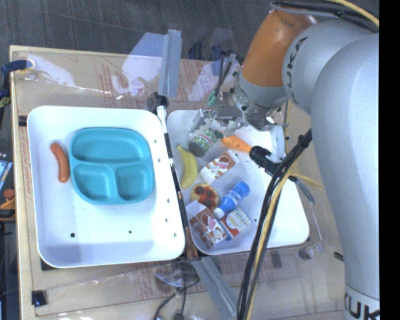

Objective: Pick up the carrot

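Two white bins sit side by side on the bench. Nearest the camera, in the right bin (290, 229), lie two small cartons with red and white print (213, 224), partly crossed by the black cable (267, 205) that hangs from the arm. Just beyond them rest a blue-capped bottle (235, 197) and a small reddish item (204, 194) too blurred to name. A third carton (219, 168) lies above these, with a yellow banana (188, 166) beside the bin's left wall.

Farther back, the carrot (236, 143) lies in the right bin's far part, showing as a short orange piece; its far end is covered by the wrist hardware. A green-and-white can (203, 140) stands just left of it.

In the left bin (100, 235) sits a teal divided tray (112, 163), with an orange-red sausage (61, 161) just beside it near the left wall.

The gripper (217, 122) hangs over the far edge of the right bin, near the can and carrot. Its metal parts blur together against the clutter, so I cannot tell how it is set or whether anything sits in it. The grey arm (333, 112) with its orange band covers the bin's far right corner.
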Robot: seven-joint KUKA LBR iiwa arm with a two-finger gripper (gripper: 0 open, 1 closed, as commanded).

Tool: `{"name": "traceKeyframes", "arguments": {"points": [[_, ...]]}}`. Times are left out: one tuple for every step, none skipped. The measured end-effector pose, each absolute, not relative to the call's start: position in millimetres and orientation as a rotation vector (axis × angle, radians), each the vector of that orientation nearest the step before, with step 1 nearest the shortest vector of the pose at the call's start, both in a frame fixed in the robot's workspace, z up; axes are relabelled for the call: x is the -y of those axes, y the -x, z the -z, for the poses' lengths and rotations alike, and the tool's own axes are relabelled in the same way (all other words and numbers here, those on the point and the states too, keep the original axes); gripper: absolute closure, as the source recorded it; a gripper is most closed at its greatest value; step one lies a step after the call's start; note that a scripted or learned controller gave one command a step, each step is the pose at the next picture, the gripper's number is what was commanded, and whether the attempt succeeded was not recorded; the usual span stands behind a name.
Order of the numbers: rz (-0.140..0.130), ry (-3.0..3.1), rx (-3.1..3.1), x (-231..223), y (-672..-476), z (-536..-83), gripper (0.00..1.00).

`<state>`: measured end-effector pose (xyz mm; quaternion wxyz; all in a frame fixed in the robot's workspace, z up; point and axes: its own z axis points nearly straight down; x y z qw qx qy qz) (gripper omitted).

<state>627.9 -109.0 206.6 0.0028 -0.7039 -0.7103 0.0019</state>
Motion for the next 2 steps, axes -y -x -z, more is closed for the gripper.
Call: {"name": "traceKeyframes", "arguments": {"points": [[-0.007,2.221,2.214,162,-553.3,-154,0.0],[0.017,2.263,2.207,161,-620.6,-110,0.0]]}}
